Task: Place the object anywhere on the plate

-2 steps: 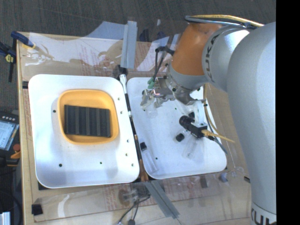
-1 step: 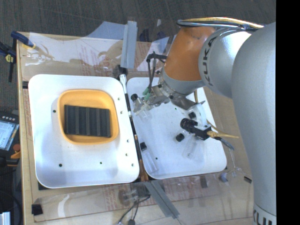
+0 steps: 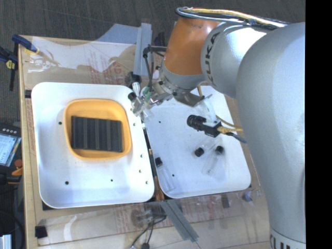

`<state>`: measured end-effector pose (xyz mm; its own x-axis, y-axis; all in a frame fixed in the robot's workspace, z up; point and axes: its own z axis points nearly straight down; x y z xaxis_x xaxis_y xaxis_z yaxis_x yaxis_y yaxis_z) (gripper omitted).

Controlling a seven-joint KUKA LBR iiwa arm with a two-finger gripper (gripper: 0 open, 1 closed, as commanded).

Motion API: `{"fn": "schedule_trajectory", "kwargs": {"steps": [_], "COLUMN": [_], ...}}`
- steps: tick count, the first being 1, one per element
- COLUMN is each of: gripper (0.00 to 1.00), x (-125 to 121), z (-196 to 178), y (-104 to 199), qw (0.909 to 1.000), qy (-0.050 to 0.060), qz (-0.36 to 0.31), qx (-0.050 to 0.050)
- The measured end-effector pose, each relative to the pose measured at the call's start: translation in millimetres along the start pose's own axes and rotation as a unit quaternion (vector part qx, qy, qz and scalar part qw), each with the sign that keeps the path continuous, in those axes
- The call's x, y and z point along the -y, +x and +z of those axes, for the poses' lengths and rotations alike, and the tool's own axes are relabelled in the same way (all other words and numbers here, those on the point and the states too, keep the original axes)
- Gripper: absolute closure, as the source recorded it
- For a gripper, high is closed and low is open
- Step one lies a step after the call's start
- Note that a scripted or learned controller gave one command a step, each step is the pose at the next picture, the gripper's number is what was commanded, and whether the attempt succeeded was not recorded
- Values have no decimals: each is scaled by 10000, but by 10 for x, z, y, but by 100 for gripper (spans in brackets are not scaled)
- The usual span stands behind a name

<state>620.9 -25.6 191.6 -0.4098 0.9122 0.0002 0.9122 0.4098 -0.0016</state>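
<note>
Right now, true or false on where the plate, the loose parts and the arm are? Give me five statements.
1. The yellow plate sits in the left bin. True.
2. A dark ridged insert lies on the plate. True.
3. The gripper is over the middle of the plate. False: it is near the seam between the two bins, at their far edge, beside the plate's right corner.
4. The small black pieces lie in the left bin. False: they lie in the right bin.
5. The arm comes in from the left of the picture. False: it comes in from the right.
</note>
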Motion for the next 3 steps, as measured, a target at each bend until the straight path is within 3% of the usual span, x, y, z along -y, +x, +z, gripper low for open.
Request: {"fn": "schedule_trajectory", "kwargs": {"steps": [1,3], "gripper": [0,0], "x": [1,1], "z": [-1,-1], "y": [-4,-4], "qw": [10000,10000], "qy": [-2,-1], "qz": [4,4], "qx": [1,1]}}
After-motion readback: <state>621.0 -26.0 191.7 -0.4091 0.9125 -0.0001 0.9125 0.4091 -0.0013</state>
